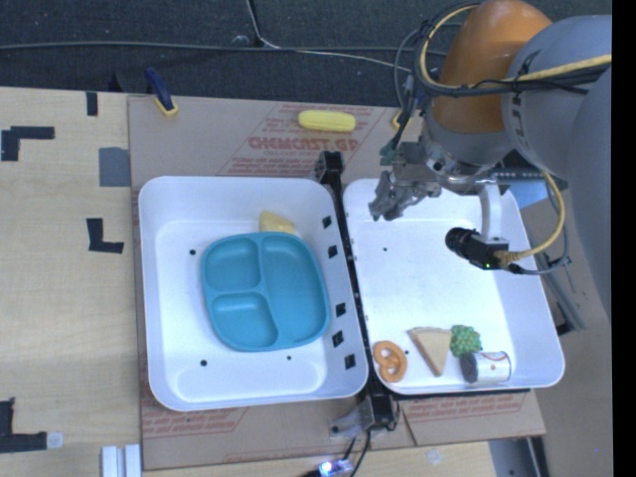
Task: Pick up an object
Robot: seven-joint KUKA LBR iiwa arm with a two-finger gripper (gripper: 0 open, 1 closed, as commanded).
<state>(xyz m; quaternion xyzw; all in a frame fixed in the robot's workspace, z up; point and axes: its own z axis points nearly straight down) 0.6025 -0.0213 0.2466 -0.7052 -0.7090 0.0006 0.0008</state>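
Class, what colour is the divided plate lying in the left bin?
Light blue; the divided plate shows plainly in the camera view.

Pale wooden bench (60, 296) under brown cardboard (238, 137), dark carpet (149, 8) behind.

End effector (390, 205) over right bin (537, 296) far-left corner; pretzel (390, 361) near edge.

A pretzel (390, 361), a tan wedge of sandwich (431, 348), a green broccoli floret (463, 340) and a small white can (487, 367) on its side lie clustered well below the claw (390, 203), along the right bin's near edge. A blue divided plate (264, 290) lies flat to the claw's lower left in the left bin, with a yellow piece (277, 223) at its far rim.
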